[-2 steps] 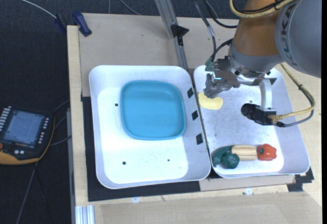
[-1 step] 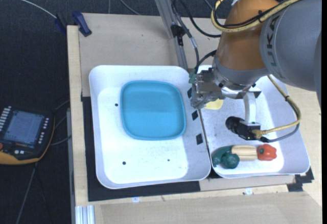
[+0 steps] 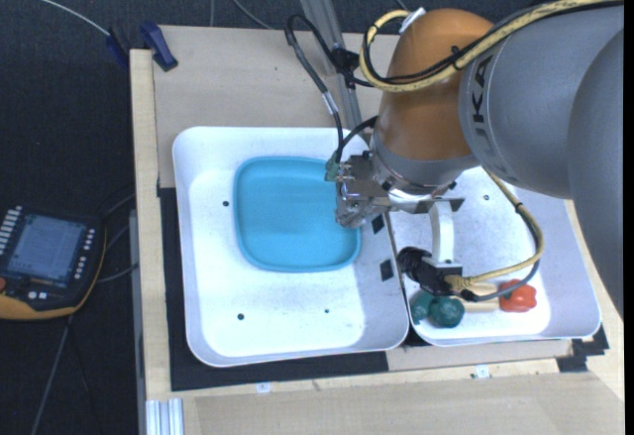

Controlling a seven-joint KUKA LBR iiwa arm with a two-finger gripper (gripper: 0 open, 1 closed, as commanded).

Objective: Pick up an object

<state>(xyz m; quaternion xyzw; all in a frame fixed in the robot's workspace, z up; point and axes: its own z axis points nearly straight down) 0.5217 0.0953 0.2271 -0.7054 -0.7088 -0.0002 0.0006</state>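
Observation:
A shallow blue dish [image 3: 287, 215] with rounded corners lies in the left white bin [image 3: 282, 329], towards its back right. My gripper [image 3: 351, 203] hangs low over the dish's right edge, close to the wall between the two bins. The view shows nothing held in it. In the right bin [image 3: 570, 299], a dark teal rounded object [image 3: 441, 310] rests at the front left corner. An orange-red object [image 3: 516, 297] lies just to its right, with a pale stick-like piece [image 3: 482, 301] between them. The arm's orange wrist band and grey body hide most of the right bin.
The front half of the left bin is bare white floor with a few dark specks. A small black piece [image 3: 386, 269] sits by the wall between the bins. A blue clip [image 3: 158, 45] lies at the bench's back left corner. Cables trail over the dark floor behind.

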